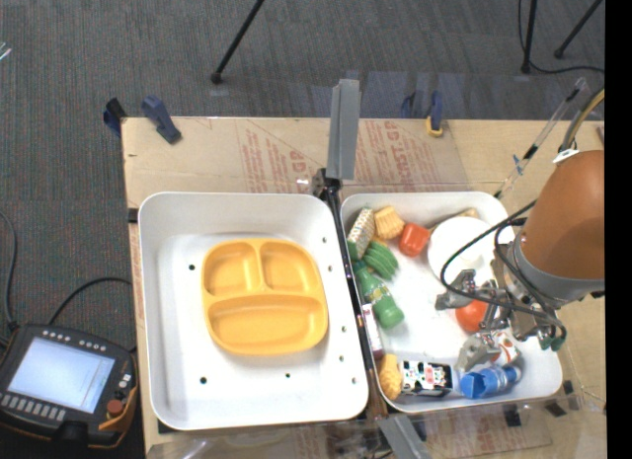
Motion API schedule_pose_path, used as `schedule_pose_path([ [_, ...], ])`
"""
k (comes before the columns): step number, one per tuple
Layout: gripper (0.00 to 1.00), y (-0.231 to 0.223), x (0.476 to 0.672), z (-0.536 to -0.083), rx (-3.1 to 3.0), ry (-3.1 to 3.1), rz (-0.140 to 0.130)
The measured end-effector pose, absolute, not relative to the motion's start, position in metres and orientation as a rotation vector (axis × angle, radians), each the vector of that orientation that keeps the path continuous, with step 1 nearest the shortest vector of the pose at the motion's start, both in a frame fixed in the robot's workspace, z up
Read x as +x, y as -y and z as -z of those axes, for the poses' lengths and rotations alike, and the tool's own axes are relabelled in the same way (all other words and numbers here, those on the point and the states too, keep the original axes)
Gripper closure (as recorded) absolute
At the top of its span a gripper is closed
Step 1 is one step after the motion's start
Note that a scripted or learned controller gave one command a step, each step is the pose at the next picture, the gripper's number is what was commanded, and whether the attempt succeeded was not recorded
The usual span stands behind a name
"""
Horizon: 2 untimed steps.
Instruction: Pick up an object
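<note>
My gripper (491,346) hangs low over the front right part of the right bin (449,200), open, with nothing seen between its fingers. Just below it lies a blue cup (486,382) on its side. A red-orange ball (471,315) sits right behind it, partly covered by the wrist. A small black-and-white carton (427,376) lies to the left of the blue cup, next to a yellow piece (391,376). The arm's orange band (568,215) covers the bin's right side.
Further back in the right bin are a white bowl (456,242), a red cup (414,239), a corn cob (360,231), a yellow piece (388,220) and green toys (379,284). The left bin (163,250) holds a yellow divided plate (265,294).
</note>
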State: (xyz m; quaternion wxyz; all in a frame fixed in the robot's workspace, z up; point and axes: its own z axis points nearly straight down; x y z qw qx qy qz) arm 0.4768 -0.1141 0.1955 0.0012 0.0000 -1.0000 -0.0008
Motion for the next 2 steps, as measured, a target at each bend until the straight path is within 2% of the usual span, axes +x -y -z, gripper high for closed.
schedule_pose_path([
  [1, 0.00, 0.100, 0.560, -0.104, -0.207, 3.128, 0.004],
  [2, 0.00, 0.111, 0.632, -0.089, -0.260, 3.137, 0.001],
])
